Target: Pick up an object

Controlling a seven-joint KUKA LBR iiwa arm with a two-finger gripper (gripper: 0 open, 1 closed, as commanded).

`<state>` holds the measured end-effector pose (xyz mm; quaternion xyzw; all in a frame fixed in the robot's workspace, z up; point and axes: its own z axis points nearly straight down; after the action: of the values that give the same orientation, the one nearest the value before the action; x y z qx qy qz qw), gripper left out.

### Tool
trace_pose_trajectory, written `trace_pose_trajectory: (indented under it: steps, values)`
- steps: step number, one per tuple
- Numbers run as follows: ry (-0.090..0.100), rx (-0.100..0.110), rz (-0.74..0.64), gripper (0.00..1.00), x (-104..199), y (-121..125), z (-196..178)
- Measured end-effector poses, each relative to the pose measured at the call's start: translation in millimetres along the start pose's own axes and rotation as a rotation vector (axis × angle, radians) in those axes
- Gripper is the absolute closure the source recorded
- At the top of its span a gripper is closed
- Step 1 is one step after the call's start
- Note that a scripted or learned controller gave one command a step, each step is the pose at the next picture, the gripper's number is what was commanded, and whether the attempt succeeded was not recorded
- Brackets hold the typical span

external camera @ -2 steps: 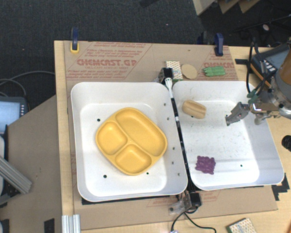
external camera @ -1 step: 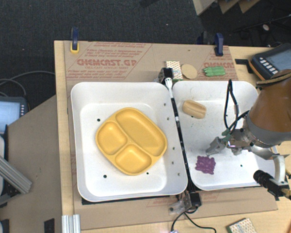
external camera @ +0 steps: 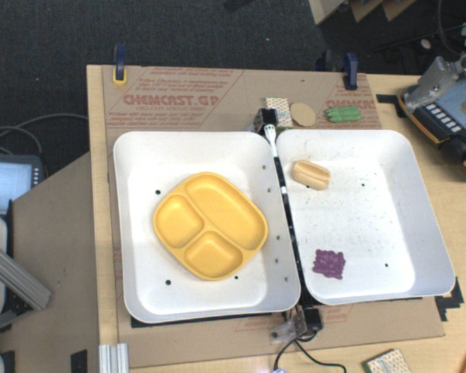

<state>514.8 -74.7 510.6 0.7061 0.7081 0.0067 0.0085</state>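
Nothing picked yet. Yellow divided plate (external camera: pixel 210 225) sits alone in left bin (external camera: pixel 132 208); bread roll (external camera: pixel 311 174) and purple grape bunch (external camera: pixel 328 263), probably toy food, lie well apart in right bin (external camera: pixel 419 208), so easy separate targets. End effector state: cannot tell.

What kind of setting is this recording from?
Likely a robotics lab bench set up for picking trials. Two white bins sit on a board clamped at its far edge; toy items, a yellow tray, a bread roll and purple grapes, lie in them.
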Motion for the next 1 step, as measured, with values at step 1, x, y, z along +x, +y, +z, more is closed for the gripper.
trace_pose_trajectory:
  steps: [1]
  values:
    - [0.004, 0.037, 0.006, 0.00, -9.4, -41.2, 135.2]
